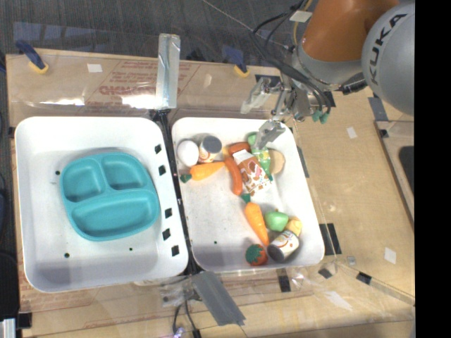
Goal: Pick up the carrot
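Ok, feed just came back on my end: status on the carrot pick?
Gripper low over right bin's far corner. Carrot lying free, mid-bin. Green toy touching it, small carton beside gripper.

End effector [266, 134] above carrot [256, 220] bin [211, 248]

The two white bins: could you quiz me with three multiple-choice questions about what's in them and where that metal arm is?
1. Where does the teal divided plate lie?
A. the left bin
B. the right bin
C. the bench outside the bins

2. What colour is the band above the arm's wrist?
A. blue
B. orange
C. green

3. Where is the gripper?
A. over the left bin
B. over the right bin's far side, among the toy food
C. outside both bins

Answers: 1 A, the plate sits alone on the left bin floor. 2 B, the band is plainly orange. 3 B, it hangs over the right bin, beside the carton.
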`<state>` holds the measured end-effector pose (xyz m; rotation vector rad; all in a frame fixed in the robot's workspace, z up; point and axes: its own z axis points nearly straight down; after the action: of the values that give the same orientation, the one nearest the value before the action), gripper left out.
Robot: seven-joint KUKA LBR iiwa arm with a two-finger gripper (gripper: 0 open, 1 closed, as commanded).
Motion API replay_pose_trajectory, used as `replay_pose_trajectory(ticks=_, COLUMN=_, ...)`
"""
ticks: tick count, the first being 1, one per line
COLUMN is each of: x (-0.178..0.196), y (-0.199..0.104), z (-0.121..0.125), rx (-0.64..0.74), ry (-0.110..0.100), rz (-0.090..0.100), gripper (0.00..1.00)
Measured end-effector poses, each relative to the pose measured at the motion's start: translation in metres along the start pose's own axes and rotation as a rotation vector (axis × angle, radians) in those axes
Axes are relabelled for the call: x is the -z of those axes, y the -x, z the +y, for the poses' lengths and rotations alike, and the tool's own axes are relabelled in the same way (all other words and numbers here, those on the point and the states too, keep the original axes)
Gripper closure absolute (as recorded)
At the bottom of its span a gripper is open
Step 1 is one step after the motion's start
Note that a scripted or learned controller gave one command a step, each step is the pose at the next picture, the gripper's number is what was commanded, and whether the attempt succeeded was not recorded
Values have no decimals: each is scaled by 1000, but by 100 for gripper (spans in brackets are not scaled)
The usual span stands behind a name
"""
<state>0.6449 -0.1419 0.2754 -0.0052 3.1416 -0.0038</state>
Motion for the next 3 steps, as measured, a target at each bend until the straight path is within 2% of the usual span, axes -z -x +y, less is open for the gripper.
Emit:
replay_pose_trajectory(ticks=1, x=-161, y=-87, z=36, rx=40, ry=5, rz=10, gripper=0)
replay_pose_trajectory(ticks=2, x=-184, y=-145, z=39, rx=216, ry=3, rz=2, gripper=0)
replay_pose_trajectory(ticks=3, x=-184, y=-145, z=40, rx=217, ry=3, rz=1, gripper=0)
